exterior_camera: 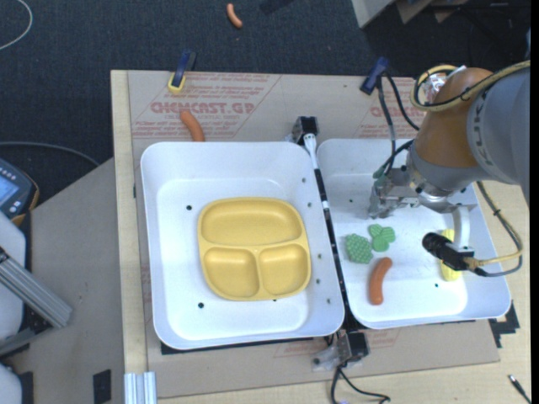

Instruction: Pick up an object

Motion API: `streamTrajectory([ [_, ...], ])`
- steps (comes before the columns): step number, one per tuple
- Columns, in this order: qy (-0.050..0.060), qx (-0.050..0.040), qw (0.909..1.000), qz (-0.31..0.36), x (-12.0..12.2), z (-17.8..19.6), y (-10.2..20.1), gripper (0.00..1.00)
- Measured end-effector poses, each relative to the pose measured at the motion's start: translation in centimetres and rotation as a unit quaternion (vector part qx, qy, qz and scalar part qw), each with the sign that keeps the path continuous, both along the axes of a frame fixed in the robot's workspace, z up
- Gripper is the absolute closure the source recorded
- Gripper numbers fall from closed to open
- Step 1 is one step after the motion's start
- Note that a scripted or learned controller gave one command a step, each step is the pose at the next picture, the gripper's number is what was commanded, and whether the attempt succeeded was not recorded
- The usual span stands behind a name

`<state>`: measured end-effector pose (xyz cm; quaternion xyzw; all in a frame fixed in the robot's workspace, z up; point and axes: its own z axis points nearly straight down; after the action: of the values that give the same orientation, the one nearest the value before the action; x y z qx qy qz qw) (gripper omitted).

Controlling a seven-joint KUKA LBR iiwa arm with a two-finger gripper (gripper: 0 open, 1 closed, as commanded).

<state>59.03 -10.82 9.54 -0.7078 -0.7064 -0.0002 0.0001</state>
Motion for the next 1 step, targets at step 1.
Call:
streamTrajectory([
  [1,-0.003,-0.0009,1.0000,0.002,-0.45,5.10,0.81,1.00],
])
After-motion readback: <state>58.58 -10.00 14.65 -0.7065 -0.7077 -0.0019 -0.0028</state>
